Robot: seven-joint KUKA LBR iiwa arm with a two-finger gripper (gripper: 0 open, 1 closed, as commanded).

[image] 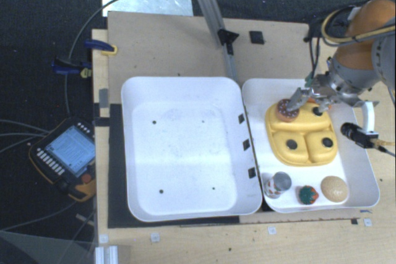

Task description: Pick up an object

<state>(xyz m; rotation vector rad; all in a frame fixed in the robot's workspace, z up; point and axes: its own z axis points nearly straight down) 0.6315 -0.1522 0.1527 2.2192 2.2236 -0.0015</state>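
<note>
- Left bin (133, 133) sits wide open, flush against the right bin (365, 176).
- Right bin: yellow tray (301, 136) with donut (286, 108), small toys along the near wall.
- Hand (307, 96) hovers beside the donut; its grip, can't tell.

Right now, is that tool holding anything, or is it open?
Tool: cannot be told; it hangs over the yellow tray in the right bin, beside a small round brown object.

I get even, bright overhead light; the white bins (185, 151) look nearly washed out, shadows are soft, and fine detail is slightly blurred
</note>
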